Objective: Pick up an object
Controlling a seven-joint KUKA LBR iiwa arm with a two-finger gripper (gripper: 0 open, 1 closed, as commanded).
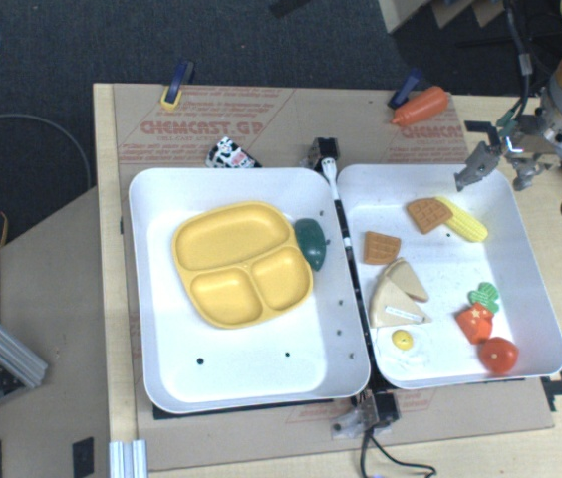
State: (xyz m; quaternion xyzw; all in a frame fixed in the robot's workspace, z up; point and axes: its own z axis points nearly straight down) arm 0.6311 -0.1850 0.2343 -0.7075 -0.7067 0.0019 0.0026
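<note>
- Red tomato (498, 355) in right bin (535, 267), nearest corner, beside strawberry (474, 322)
- Corn (463, 222) touching cracker (426, 214) near far wall
- Gripper (500, 167) over far right rim, fingers spread, holding nothing
- Yellow tray (241, 264) in left bin (151, 267)

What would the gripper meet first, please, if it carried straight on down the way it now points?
Probably the right bin's bare floor near its top right corner, just beside the corn cob; the gripper's height is hard to judge.
</note>
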